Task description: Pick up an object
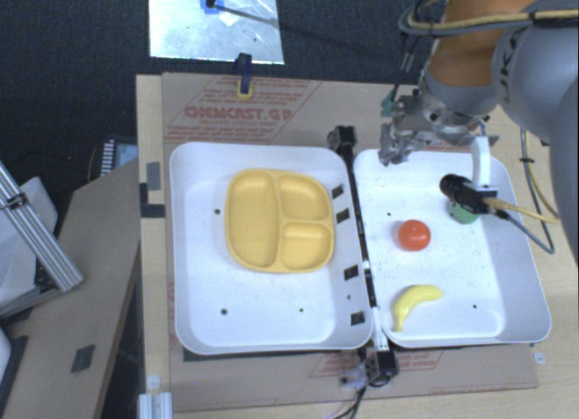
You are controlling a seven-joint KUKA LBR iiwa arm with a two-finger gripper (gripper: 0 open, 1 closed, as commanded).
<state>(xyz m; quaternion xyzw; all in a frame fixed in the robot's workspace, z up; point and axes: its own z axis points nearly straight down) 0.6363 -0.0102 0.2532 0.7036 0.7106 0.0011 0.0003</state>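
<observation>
Tomato [414, 234]: red, mid right bin [493, 295], untouched; judged the likeliest pick. Banana [413, 303]: same bin, front left, apart from the tomato. Small green item [463, 216]: same bin, toward the far right, partly hidden. Left bin [199, 304]: one yellow divided plate [276, 220]. Jaws: over the right bin's far left corner, nothing seen between them; open or closed cannot be told. Step: approach. Next: shift over the tomato, descend, close.
</observation>
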